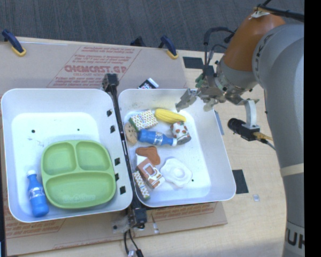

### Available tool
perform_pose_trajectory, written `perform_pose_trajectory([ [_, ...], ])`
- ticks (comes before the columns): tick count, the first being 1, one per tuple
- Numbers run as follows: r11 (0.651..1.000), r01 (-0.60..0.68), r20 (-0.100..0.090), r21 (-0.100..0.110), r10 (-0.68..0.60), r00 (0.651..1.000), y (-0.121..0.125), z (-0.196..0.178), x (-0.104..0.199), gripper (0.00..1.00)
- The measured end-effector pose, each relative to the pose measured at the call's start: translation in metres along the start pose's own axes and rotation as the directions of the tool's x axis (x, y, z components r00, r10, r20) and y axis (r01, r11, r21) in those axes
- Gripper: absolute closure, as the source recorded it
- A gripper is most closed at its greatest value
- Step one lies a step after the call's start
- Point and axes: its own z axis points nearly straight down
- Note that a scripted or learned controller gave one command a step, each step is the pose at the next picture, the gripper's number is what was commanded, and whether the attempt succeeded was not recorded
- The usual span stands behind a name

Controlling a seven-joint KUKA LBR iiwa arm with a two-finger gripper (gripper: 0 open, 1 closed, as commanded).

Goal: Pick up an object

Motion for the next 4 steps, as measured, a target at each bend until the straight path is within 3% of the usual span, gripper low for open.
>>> perform_pose_trajectory([
  [1,1.000,0.000,-0.002,0.003,0.000,1.000,-0.121,0.082,0.012,0.00],
  [2,1.000,0.002,0.000,0.001,-0.002,1.000,-0.070,0.108,0.003,0.00],
  [3,1.000,0.006,0.000,0.002,-0.006,1.000,-0.070,0.097,0.003,1.00],
  [4,1.000,-0.002,0.000,-0.003,0.002,1.000,-0.115,0.007,-0.018,1.00],
])
